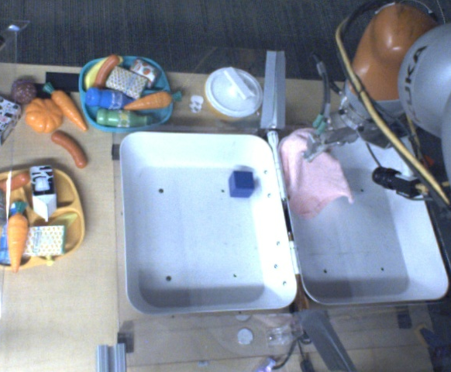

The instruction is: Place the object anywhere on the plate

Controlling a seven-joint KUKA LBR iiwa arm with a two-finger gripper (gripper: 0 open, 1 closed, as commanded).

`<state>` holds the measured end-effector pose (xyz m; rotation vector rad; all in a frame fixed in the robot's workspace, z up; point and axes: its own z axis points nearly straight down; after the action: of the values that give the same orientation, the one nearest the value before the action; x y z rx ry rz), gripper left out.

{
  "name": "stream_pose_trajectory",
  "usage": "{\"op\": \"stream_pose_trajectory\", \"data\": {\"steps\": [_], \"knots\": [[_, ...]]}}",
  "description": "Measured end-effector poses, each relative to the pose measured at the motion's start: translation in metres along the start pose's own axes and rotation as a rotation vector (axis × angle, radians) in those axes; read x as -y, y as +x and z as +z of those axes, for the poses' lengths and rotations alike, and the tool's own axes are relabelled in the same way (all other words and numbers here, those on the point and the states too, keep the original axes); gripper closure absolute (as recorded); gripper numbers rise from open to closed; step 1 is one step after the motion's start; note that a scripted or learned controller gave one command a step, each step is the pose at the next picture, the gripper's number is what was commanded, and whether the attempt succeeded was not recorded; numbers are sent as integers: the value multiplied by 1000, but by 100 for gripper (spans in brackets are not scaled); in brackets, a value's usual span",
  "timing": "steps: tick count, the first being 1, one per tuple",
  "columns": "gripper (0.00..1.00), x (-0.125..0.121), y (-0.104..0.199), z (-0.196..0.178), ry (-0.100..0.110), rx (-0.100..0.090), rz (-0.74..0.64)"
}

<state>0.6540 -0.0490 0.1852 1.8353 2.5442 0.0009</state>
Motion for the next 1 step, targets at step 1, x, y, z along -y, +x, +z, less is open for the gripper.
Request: {"op": "stream_pose_trajectory", "data": {"steps": [1], "knots": [[100,-2,1,-40,0,-2,-8]]}}
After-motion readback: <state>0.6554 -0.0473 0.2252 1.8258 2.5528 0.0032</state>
